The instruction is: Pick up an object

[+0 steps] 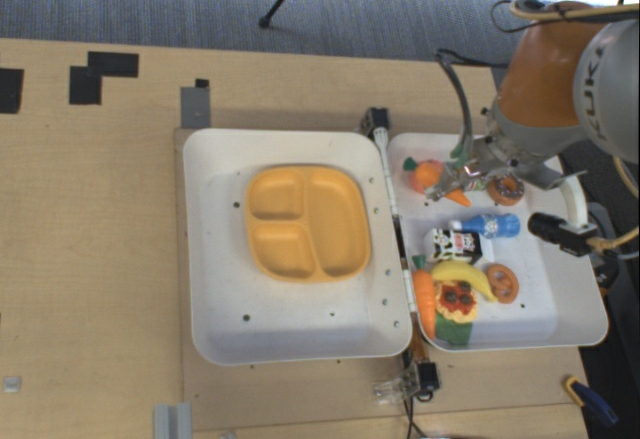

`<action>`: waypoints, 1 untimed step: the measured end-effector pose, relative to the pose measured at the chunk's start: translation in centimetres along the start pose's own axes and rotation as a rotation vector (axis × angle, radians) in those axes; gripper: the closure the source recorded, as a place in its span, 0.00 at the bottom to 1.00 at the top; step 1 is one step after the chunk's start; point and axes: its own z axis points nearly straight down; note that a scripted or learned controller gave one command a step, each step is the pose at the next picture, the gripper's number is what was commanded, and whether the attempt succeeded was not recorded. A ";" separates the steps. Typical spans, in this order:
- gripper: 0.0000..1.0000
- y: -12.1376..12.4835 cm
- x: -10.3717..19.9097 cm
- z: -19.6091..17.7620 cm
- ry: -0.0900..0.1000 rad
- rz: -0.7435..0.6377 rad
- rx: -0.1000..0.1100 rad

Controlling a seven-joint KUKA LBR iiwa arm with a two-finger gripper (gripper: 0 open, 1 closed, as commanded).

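reaching in from the right, the grey arm with its orange band hangs over the right bin [590, 322], its gripper [455, 177] low at the bin's far left, just beside a small orange fruit [427, 174]; whether it is spread or pressed together i cannot tell. nearer in that bin lie a blue bottle [492, 225], a black-and-white carton [457, 245], a banana [462, 273], a pretzel [502, 282] and a carrot [424, 299]. the left bin [215, 257] on the desk [90, 257] holds a yellow divided plate [305, 222].

Grey arm [610, 77] with a broad orange band [540, 77] — black cables looping beside it, dark lettering on the grey.
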 end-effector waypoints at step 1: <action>1.00 0.0 -3.3 9.3 -0.001 -0.535 0.001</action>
